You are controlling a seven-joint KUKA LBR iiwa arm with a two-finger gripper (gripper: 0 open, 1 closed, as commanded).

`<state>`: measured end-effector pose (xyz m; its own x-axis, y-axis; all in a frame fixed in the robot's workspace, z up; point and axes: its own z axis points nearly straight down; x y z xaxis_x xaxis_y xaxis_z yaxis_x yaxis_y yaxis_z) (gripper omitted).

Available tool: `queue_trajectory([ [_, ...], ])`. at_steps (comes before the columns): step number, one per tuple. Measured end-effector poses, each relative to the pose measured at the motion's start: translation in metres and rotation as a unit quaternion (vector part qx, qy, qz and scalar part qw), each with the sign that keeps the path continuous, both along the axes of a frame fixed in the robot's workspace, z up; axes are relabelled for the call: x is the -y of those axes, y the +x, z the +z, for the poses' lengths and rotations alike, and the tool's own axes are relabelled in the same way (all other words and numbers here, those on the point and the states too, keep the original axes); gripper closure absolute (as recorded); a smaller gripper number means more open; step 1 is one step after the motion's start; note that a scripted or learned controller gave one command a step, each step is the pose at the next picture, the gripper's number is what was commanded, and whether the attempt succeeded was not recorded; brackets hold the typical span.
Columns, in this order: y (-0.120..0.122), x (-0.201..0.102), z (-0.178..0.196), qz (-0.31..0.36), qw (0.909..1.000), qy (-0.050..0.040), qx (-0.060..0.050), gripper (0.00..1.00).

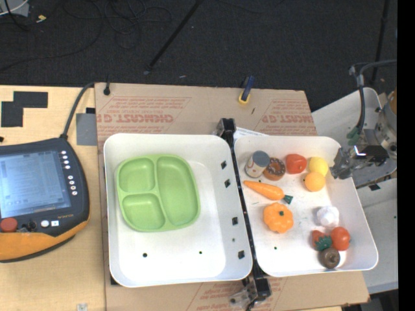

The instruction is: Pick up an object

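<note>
The right bin (363,206) holds several toy foods. Along its far side sit a grey-topped cylinder (258,163), a chocolate donut (275,168), a red tomato (296,163), a yellow lemon (318,166) and an orange (314,182). A carrot (264,190) and an orange pumpkin (278,218) lie in the middle. Towards the near right corner are a white piece (327,216), a red piece (340,238), a smaller red and green piece (321,240) and a brown donut (329,258). My gripper (342,166) hangs over the bin's right rim, just right of the lemon and orange.
The left bin (130,251) carries a green divided plate (157,192). A teach pendant (39,193) lies on the bench at the far left. A black divider with clips (235,199) runs between the bins. A blue and yellow clamp (246,91) sits at the cardboard's far edge.
</note>
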<state>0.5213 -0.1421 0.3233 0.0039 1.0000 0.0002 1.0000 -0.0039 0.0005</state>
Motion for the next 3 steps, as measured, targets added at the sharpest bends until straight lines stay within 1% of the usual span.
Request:
queue_trajectory([
  [1, -0.024, -0.063, -0.087, 0.004, 1.0, 0.0023, -0.007, 1.0],
  [2, 0.02, -0.132, -0.058, 0.006, 1.0, 0.0006, 0.0, 1.0],
  [3, -0.028, -0.173, -0.025, 0.004, 1.0, 0.0012, -0.002, 1.0],
])
